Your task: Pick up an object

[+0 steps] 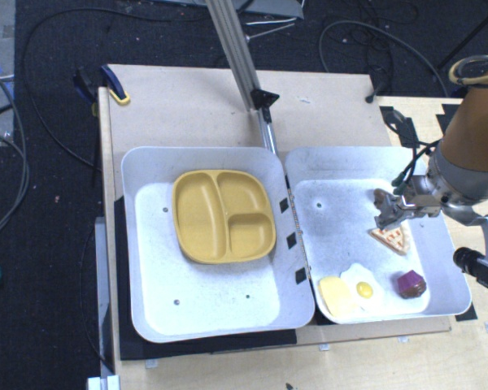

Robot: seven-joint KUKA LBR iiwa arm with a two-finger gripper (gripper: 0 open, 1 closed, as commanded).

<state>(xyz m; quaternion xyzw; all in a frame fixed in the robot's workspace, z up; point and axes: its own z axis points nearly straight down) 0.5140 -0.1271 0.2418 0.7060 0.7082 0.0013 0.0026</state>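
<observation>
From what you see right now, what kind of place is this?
Probably a robotics lab test bench: two white bins hold toy food such as a pizza slice and a fried egg, cables lie loose on the floor, and an aluminium camera pole stands behind.

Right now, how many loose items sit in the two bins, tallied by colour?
Yellow: 2, divided plate and cheese slice
White and yellow: 1, fried egg
Purple: 1, purple object
Orange-red: 1, pizza slice, under the tool
Total: 5
</observation>
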